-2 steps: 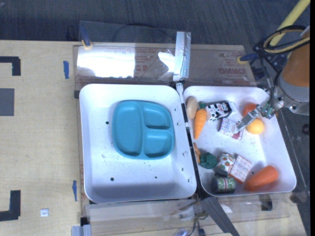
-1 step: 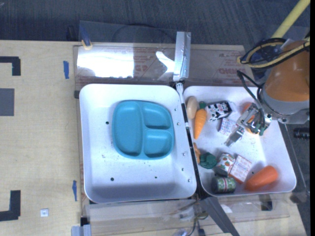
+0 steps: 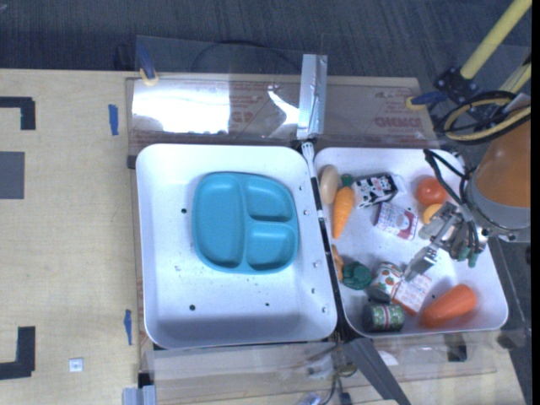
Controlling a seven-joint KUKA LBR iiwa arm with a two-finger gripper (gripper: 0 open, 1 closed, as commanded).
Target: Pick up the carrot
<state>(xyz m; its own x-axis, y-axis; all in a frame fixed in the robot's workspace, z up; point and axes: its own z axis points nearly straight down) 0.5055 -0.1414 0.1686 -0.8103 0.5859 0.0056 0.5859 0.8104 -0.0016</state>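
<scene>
The carrot (image 3: 342, 211) is orange with a green top and lies near the left wall of the right bin (image 3: 498, 315), pointing toward the front. My gripper (image 3: 432, 248) hangs over the right half of that bin, well to the right of the carrot and apart from it. It sits above a white and red packet (image 3: 396, 222) and a red and white carton (image 3: 413, 293).
The left bin (image 3: 160, 251) holds a blue divided plate (image 3: 246, 222). Around the carrot lie a tan potato (image 3: 328, 178), a black and white item (image 3: 374, 188), a green item (image 3: 355, 274), a small can (image 3: 384, 315), a red-orange ball (image 3: 430, 191) and a large orange-red tapered piece (image 3: 449, 305).
</scene>
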